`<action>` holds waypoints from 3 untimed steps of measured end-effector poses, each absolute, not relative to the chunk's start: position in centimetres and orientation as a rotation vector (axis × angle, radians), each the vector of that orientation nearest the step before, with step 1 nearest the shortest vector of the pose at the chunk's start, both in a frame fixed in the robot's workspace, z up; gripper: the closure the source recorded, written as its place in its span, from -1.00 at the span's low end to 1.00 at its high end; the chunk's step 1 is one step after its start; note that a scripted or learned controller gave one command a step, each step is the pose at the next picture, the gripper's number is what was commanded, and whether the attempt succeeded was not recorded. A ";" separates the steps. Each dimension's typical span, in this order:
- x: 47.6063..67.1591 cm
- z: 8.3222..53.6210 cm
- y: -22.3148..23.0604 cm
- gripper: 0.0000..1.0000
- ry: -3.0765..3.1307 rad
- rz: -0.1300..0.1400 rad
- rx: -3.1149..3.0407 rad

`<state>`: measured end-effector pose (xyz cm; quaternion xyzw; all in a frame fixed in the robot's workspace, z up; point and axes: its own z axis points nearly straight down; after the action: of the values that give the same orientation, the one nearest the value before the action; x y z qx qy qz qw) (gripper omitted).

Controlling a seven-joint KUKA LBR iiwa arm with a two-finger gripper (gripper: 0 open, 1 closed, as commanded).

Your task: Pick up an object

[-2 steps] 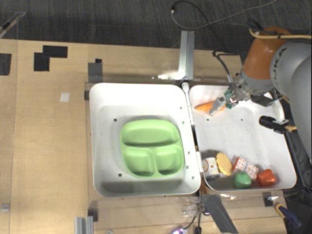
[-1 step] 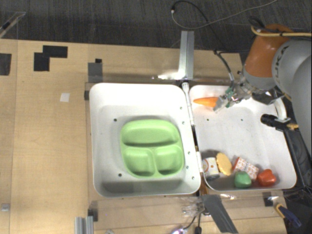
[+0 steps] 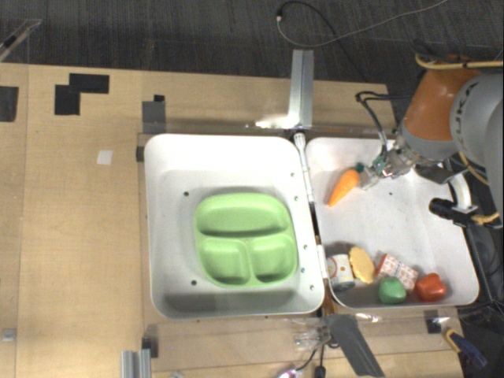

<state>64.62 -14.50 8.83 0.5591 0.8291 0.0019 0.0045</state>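
Toys cluster along the right bin's (image 3: 394,211) near edge, while the gripper (image 3: 376,168) touches the carrot (image 3: 343,187), jaws' state unclear.

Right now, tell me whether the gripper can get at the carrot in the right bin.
Probably yes. The gripper sits just beside the carrot's green top, and the carrot lies alone on bare bin floor, away from the pile at the front wall.

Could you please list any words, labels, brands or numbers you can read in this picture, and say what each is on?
No text can be read.
Small can in the right bin: label print too blurred to read.
Red-and-white packet in the same bin: markings too small to read.
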 end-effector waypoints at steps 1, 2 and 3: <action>64.6 8.8 -14.5 -1.00 2.597 0.006 1.751; 66.8 8.8 -10.4 -1.00 2.618 -0.013 1.731; 67.0 10.0 -10.0 1.00 2.623 -0.004 1.718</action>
<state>67.02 -10.01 9.98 0.5479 0.8365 -0.0013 0.0030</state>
